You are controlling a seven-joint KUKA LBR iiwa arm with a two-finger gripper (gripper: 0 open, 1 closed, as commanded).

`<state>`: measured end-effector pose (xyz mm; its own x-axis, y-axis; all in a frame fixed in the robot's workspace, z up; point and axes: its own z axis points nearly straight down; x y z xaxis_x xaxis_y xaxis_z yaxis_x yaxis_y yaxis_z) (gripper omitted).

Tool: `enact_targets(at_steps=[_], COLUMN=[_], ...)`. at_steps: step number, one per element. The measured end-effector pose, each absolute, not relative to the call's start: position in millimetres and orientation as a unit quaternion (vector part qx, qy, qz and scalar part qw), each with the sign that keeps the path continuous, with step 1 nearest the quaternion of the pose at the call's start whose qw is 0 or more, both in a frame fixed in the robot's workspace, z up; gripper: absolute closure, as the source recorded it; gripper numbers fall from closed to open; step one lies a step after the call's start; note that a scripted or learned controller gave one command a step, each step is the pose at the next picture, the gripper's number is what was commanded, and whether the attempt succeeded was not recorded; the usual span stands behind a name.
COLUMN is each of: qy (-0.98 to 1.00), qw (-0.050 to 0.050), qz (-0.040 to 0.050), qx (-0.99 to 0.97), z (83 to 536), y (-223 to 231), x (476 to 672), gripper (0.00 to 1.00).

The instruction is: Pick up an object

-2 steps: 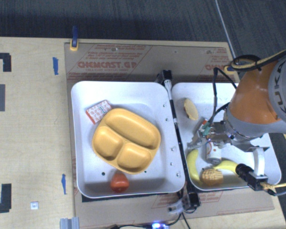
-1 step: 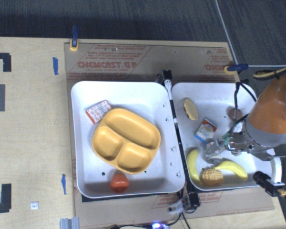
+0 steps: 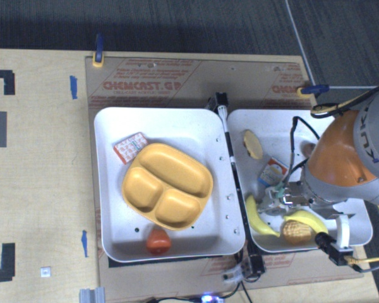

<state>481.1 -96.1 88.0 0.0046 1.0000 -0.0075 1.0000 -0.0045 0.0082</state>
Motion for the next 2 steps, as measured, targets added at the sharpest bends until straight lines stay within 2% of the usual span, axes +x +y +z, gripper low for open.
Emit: enact_targets(at_steps=[1,2], qy=[0.706,0.708], qw=[0.006,0.0], qz=[0.0018,0.0007], qx=[0.708,0.706], z=[97,185], y=[-94,-13], x=[482.1,563.4], gripper=[1.0,1.0])
